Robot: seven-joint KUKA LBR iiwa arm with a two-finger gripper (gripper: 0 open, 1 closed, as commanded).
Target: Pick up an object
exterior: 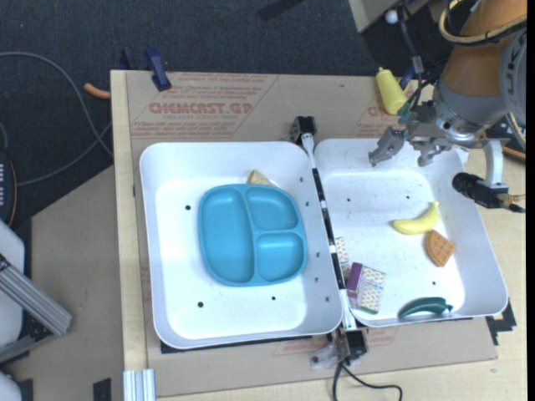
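Cardboard [209,107] printed "CHEMCAST GP" in red lies beneath both bins. Near right bin [368,199] edge: teal item [425,309], patterned packet [368,286]. Farther in: waffle piece [439,247], banana [417,220]. Open floor lies beyond. Gripper [408,150], fingers spread, empty, hovers at the far rim.

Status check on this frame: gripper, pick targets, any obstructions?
Gripper open, above right bin's far edge, holding nothing. Banana and waffle piece lie untouched below. Nothing in the way.
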